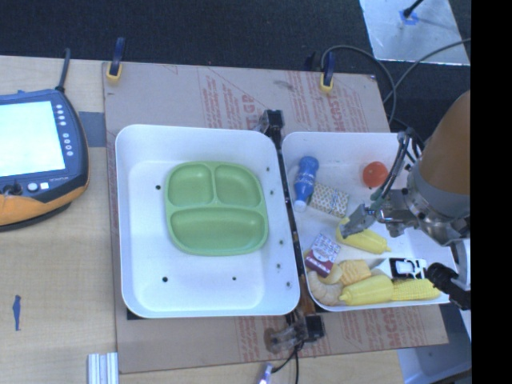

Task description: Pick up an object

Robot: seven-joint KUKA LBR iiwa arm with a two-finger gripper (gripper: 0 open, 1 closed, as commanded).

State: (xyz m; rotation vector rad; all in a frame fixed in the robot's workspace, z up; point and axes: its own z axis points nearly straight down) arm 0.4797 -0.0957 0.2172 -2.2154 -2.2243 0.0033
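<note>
**Gripper low over the toy food in the right bin**

Starting at the far left, a handheld control pad (36,154) with a white screen lies on the bench, well apart from the bins. Next comes the left bin (136,294), and in it sits a green divided plate (215,208), flat, three compartments, near the middle of the bin.

Across the divider and into the right bin (344,146): a blue bottle (305,179) lies against the left wall, a small patterned box (329,199) just beside it, a red ball (374,174) further right toward the back. Nearer the front there's a pink-and-white packet (325,250), a tan pastry-like piece (328,288), and long yellow corn (390,290) along the front wall.

And here's the gripper (358,218), reaching in from the right, down at a small yellow corn cob (366,240) in the middle of the right bin. Its tips sit right at the cob's upper left end. Whether they're spread or closed, I can't tell from this angle, and no object is visibly between them.
</note>
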